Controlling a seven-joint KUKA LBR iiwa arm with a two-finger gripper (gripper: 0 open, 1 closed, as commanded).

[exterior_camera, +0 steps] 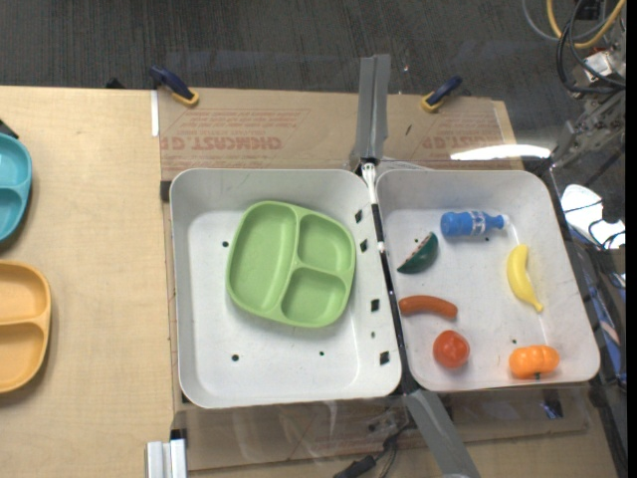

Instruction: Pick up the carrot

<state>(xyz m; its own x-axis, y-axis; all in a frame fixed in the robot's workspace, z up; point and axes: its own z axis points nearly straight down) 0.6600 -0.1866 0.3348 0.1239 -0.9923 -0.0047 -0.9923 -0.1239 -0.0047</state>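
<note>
Carrot [428, 307]: lying in right bin [557, 267], long axis running left-right, near tomato [451, 349]; desk [80, 118] sitting over grey carpet; hand state: cannot tell

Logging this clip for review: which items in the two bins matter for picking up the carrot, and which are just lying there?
Part of the job:
carrot, lying in the right bin

Just lying about:
blue bottle
banana
watermelon slice
tomato
small pumpkin
green divided plate in the left bin
</note>
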